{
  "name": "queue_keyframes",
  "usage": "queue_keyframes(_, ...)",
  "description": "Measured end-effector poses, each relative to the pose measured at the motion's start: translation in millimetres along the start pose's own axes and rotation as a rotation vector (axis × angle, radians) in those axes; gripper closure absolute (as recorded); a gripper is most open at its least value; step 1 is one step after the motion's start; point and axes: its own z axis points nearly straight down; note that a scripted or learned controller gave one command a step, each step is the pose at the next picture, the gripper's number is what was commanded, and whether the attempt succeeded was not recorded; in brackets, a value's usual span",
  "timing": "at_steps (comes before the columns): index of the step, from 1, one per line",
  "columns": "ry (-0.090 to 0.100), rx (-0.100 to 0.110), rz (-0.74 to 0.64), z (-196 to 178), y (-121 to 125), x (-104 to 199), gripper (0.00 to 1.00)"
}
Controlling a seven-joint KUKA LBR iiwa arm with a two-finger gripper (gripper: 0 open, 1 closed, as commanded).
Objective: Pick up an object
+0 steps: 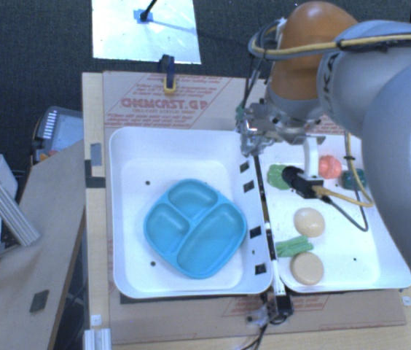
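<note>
While the hand (253,146) hangs over the bin divider (260,203), its grip impossible to tell, it should descend centred on the beige egg (309,222)

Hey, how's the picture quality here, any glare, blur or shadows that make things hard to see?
Camera view: lighting is even and soft; the bins show only faint shadows; the arm looms large and slightly soft near the lens, hiding part of the right bin; glare washes out the shiny sheet at the top; the blue tray and the small items beside it read clearly; the pincer is too small and blurred to judge.
</note>
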Motion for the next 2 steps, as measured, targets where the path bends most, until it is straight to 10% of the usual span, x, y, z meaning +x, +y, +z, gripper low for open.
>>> queue_keyframes(1, 0.001, 0.0, 0.001, -12.5, 1.1, 51.3, 1.0)
queue_keyframes(2, 0.0, 0.001, 0.004, -12.2, 1.1, 48.6, 0.0)
